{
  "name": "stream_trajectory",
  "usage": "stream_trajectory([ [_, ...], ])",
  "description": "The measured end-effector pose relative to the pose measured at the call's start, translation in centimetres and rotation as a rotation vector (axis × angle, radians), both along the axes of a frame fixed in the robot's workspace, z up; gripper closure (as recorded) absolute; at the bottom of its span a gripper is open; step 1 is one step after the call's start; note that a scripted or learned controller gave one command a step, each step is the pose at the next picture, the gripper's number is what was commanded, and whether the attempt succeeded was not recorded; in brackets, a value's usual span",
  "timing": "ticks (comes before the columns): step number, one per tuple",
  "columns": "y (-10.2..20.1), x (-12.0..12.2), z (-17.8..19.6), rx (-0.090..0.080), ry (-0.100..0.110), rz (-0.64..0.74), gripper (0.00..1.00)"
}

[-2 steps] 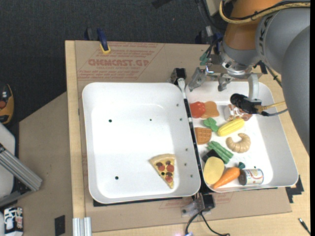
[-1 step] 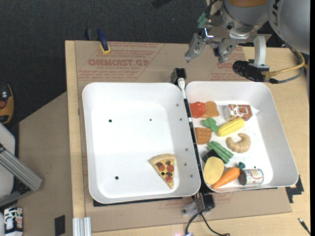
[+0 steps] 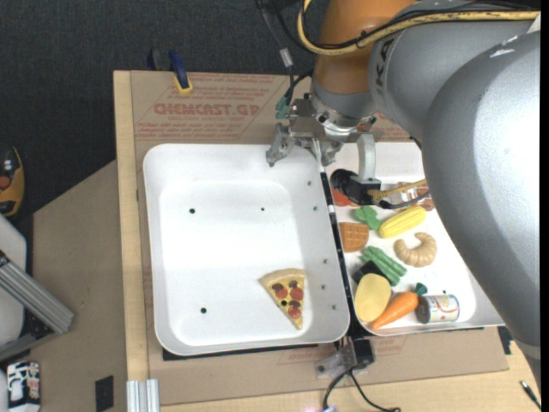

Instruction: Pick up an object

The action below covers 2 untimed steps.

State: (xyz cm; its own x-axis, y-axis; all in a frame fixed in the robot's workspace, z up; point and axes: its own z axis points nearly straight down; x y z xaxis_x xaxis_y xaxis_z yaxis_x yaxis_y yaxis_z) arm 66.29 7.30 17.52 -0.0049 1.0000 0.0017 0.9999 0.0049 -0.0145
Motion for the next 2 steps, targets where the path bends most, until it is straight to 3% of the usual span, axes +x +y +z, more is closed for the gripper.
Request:
stream_trajectory([
  [1,8.8,0.0,-9.7,0.001,-0.006,0.003,0.00],
  [2,15.7,-4.9,-9.0,0.001,-0.009,0.002,0.00],
])
